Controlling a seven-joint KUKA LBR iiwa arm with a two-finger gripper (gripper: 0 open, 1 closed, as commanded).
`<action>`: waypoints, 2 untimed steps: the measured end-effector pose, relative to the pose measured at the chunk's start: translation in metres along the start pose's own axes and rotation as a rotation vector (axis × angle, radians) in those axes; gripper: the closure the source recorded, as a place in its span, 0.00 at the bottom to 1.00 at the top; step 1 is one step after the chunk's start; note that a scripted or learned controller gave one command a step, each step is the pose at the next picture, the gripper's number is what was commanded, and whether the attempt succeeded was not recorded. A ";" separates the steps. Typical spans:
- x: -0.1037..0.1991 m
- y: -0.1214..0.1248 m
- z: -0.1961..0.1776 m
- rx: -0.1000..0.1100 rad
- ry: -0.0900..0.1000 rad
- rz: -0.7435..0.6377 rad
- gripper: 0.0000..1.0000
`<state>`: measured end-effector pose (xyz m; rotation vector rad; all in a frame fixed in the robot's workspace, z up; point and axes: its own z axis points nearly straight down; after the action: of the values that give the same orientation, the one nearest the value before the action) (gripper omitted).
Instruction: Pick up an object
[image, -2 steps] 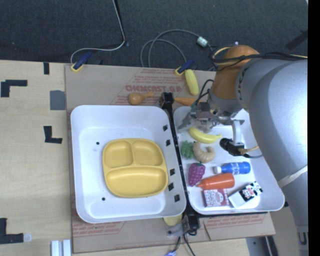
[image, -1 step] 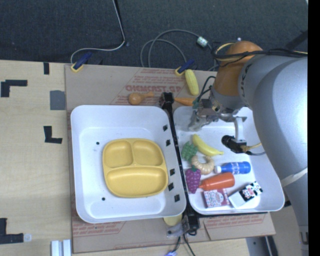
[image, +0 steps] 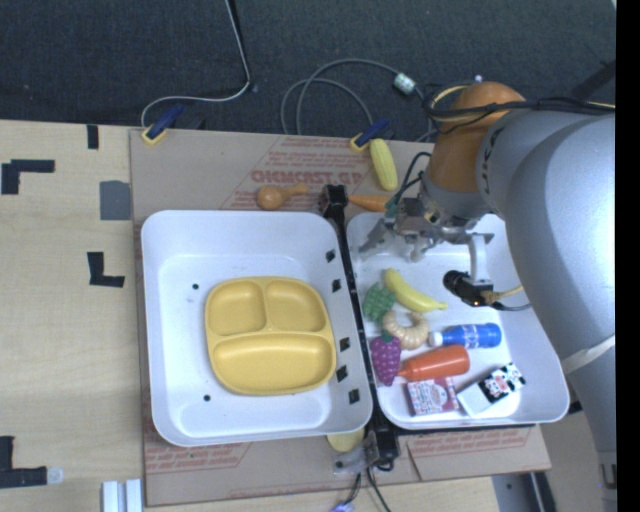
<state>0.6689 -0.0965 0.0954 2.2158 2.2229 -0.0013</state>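
Observation:
My gripper (image: 393, 246) hangs over the far left part of the right bin (image: 535, 345), its fingers spread open with nothing between them. Just below it in the view lies a yellow banana (image: 413, 292), beside a green leafy toy (image: 378, 300). Nearer the front lie a beige curled piece (image: 405, 328), purple grapes (image: 385, 356), a blue and white bottle (image: 470, 335), a red bottle (image: 436, 363), a red carton (image: 430, 397) and a black and white item (image: 497, 384).
The left bin (image: 165, 300) holds a yellow divided plate (image: 270, 333). Behind the bins, on the cardboard, lie a yellow corn cob (image: 383, 164), a carrot (image: 366, 202) and a tan wooden piece (image: 277, 196). Cables loop at the back.

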 end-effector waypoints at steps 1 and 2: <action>0.000 -0.060 0.009 -0.002 0.001 0.003 0.00; 0.000 -0.058 -0.001 -0.003 0.000 0.002 1.00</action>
<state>0.6104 -0.0966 0.0966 2.2164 2.2189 0.0020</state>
